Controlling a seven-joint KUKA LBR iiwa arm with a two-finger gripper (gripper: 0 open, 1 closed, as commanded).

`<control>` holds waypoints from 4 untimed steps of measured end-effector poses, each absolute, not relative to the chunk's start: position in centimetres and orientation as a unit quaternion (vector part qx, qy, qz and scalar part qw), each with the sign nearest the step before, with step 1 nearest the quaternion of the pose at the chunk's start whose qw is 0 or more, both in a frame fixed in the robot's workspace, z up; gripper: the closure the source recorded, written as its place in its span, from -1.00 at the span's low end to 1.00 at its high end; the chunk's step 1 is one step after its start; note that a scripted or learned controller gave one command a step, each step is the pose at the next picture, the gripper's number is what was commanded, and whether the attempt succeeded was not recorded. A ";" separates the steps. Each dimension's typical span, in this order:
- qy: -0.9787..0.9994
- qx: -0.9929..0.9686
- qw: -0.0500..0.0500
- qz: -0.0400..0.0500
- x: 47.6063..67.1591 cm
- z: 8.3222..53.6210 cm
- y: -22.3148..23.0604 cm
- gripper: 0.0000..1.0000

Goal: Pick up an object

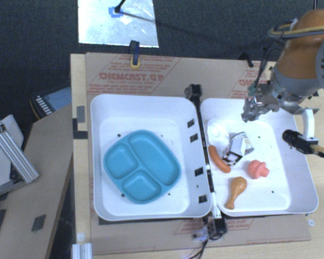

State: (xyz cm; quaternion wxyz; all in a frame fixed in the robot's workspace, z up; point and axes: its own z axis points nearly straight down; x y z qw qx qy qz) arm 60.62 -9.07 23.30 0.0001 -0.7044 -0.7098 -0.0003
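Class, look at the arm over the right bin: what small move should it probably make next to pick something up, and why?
Probably a short move toward the bin's middle, then down. The gripper hangs above the far edge of the right bin, holding nothing, and the nearest things, a white lump and a small box, lie just nearer the camera than it.

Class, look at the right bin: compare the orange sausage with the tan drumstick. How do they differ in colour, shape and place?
The sausage is bright orange; the drumstick is tan. The sausage is an even rod with rounded ends; the drumstick has a bulbous top narrowing to a thin handle. The sausage lies by the bin's left wall, the drumstick nearer the front. Both lie flat in the right bin, untouched.
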 end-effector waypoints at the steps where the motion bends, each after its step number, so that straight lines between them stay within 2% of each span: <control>1: -0.711 -0.704 0.000 -0.001 59.4 24.0 -3.3 1.00; 3: -0.709 -0.705 0.000 0.000 56.1 22.4 6.0 1.00; 4: -0.710 -0.704 0.000 -0.001 56.6 21.7 11.1 1.00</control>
